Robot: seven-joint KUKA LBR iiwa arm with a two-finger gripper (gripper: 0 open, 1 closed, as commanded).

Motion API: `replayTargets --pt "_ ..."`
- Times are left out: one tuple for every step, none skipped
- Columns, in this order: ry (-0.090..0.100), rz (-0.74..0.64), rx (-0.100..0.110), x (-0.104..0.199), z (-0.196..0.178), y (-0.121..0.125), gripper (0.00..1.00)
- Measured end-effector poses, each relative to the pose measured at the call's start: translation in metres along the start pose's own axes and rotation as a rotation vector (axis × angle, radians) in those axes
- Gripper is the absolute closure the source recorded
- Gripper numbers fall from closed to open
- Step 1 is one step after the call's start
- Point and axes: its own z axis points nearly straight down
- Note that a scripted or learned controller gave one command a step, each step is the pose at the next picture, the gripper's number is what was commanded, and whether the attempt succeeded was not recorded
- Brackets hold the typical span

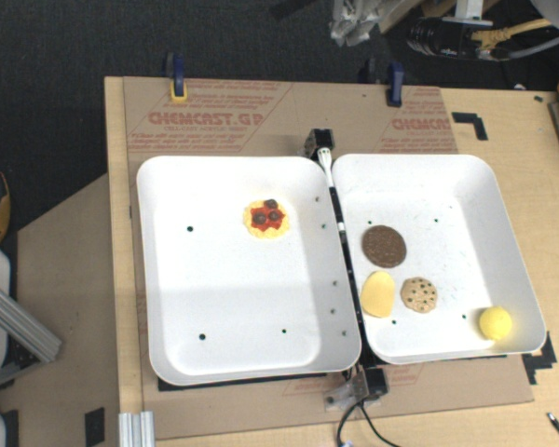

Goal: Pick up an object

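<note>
Two shallow white bins sat side by side on the desk point(121, 250), which was covered with brown cardboard. The left bin point(168, 343) held a small toy pizza point(267, 219), yellow with red sauce and dark toppings, lying in its upper middle part, well apart from the walls. The right bin point(475, 194) held four things gathered toward its near half: a round brown cookie point(384, 246) close to the dividing wall, a pale yellow piece point(378, 293) just below it, a chocolate-chip cookie point(418, 294) just beside that piece, and a yellow ball point(495, 323) near the bin's lower right corner. The tool point(359, 17) hung at the top of the view, beyond the bins and above the dark floor; whether it was wide or narrow could not be told, and nothing showed in it.
</note>
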Motion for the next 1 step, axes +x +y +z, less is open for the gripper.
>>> replayTargets --pt "-0.006 0.007 0.041 -0.0166 0.1685 -0.0347 1.0"
